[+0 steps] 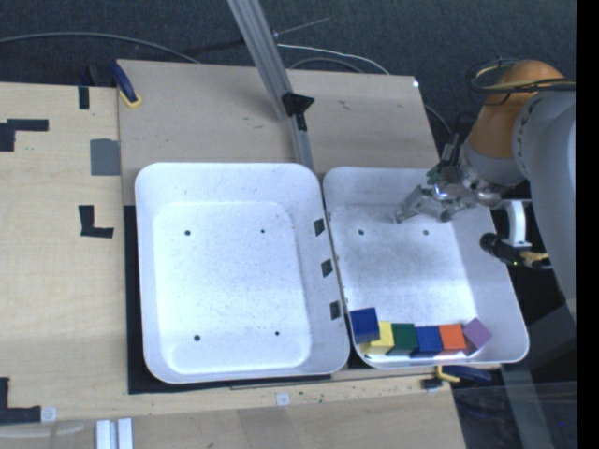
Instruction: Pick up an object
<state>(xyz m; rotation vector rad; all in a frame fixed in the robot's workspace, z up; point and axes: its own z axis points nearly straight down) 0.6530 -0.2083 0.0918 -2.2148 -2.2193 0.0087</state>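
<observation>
- The gripper hangs over the upper part of the right bin, at the right of the frame, with the grey arm and its orange band reaching in from the right edge.
- Its 2 fingers look spread apart, with nothing between them; 1 finger points down-left toward the bin floor.
- The candidate objects sit in a tight row along the lower edge of the right bin: a blue block, a yellow block, a green block, a second blue block, an orange block and a purple block.
- The blocks touch or nearly touch one another and crowd the bin's lower wall; the gripper is well apart from them.
- The left bin fills the middle of the frame.
- Judged step: the approach, with no grasp yet made.
- The next move likely calls for travel toward the lower edge of the frame, then a descent over 1 block.
- The purple block at the row's right end, or the blue block at its left end, seems easiest, since each has a free side for a finger.
</observation>
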